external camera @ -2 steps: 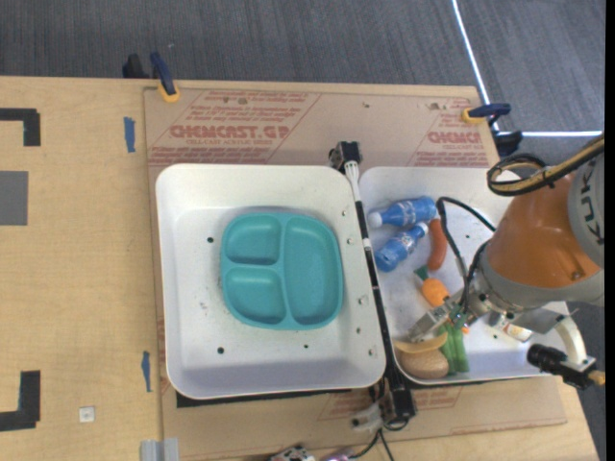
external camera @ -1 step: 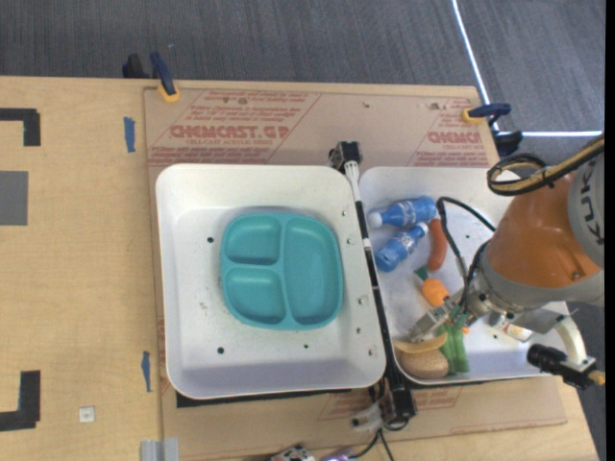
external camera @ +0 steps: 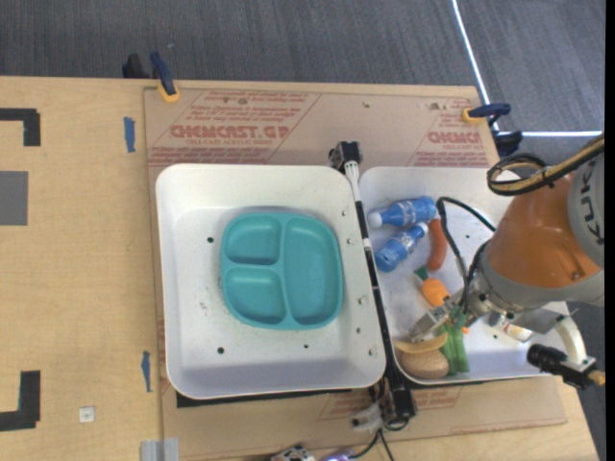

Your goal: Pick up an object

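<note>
Brown board under bins (external camera: 240, 123) printed in red "CHEMCAST GP", twice, upside down from camera. Left bin (external camera: 183, 257) holds teal three-compartment plate (external camera: 282, 268), flat, near centre. Right bin (external camera: 480, 200) holds two blue bottles (external camera: 404, 212) (external camera: 396, 249) near divider, labels unreadable, orange carrot-shaped toy (external camera: 439, 242) beside them, small orange piece (external camera: 434, 290), tan rounded item (external camera: 423, 356) and green strip (external camera: 455, 351) at near edge. Gripper (external camera: 444, 321) low over near part of right bin, just above tan item; open or closed, cannot tell.
</note>
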